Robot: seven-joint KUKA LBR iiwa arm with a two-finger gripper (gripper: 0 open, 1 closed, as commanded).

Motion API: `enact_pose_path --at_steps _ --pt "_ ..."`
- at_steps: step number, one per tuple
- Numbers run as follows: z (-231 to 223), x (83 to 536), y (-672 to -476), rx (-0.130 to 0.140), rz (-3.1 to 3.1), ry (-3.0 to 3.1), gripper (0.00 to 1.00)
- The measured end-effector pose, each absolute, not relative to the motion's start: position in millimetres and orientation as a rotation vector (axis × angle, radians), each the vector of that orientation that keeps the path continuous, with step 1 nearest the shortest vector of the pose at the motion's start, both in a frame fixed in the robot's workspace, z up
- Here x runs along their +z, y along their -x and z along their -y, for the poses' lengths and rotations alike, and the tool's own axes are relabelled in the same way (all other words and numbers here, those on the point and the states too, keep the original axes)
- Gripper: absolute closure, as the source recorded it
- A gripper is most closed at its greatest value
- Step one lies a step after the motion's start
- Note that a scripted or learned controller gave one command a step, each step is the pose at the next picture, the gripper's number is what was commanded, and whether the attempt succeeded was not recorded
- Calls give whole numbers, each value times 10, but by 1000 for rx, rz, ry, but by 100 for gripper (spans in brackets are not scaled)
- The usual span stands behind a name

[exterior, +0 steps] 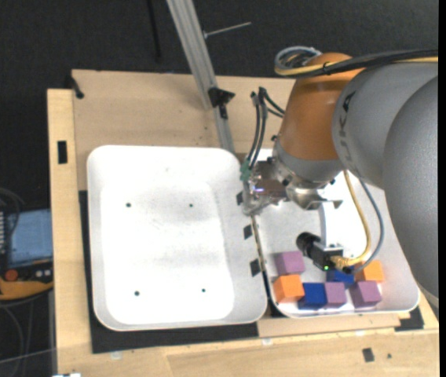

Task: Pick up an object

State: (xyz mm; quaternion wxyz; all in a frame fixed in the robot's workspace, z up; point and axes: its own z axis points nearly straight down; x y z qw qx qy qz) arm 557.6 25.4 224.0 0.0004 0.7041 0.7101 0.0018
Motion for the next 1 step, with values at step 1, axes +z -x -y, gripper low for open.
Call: enact_pose_path --at_steps 1 --pt "-826 2190 -5673 3 -2230 -2212 100"
